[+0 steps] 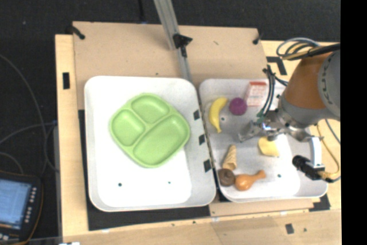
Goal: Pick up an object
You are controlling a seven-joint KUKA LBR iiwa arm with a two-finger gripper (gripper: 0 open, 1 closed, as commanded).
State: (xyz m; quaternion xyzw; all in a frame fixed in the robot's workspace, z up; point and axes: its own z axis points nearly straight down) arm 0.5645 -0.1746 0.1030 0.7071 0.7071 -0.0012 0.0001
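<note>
The right bin (287,191) holds a yellow banana (217,113), a purple ball (237,105), a red and white box (256,90), an ice-cream cone (229,156), a dark brown piece (226,177) and an orange drumstick-shaped toy (248,180). A pale yellow chunk (268,148) lies near the bin's middle. My gripper (256,130) hangs low over the middle of this bin, just above and left of the yellow chunk and right of the banana. Nothing shows as held in it.
A green divided plate (150,129) lies in the left bin (103,181). A grey metal pole (163,3) slants up from the back between the bins. The arm's orange band (304,89) and cables cover the right bin's far right corner.
</note>
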